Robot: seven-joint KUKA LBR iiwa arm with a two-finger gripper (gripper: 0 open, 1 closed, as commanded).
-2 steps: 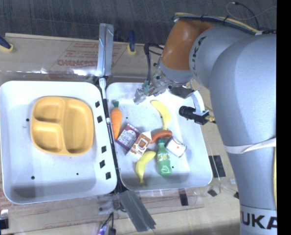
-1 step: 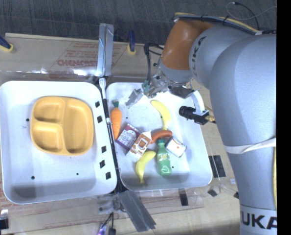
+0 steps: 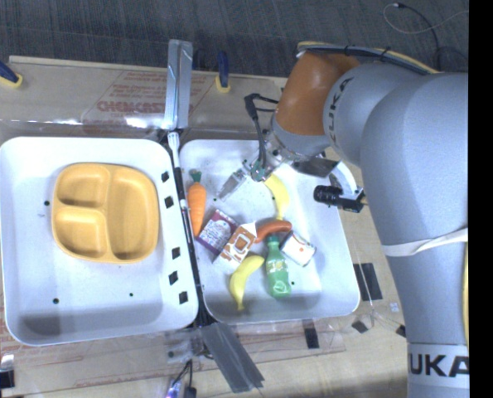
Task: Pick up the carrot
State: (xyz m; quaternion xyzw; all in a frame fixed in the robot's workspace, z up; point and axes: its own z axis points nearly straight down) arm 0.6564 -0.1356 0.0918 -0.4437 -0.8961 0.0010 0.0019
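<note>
- Presently I find the carrot point(image 3: 195, 206) lying at the right bin's point(image 3: 333, 293) left wall, beside a purple carton point(image 3: 215, 231).
- My gripper point(image 3: 239, 179) hangs right of it, fingers spread, holding nothing.

The arm point(image 3: 395, 164) covers the right bin's point(image 3: 339, 293) upper right corner and much of its right wall. The gripper point(image 3: 248, 175) is small and blurred; its finger position cannot be determined. The yellow banana point(image 3: 276, 194) beneath it is partly hidden at its upper end, and the labels on the small cartons point(image 3: 229, 237) are illegible.
</note>
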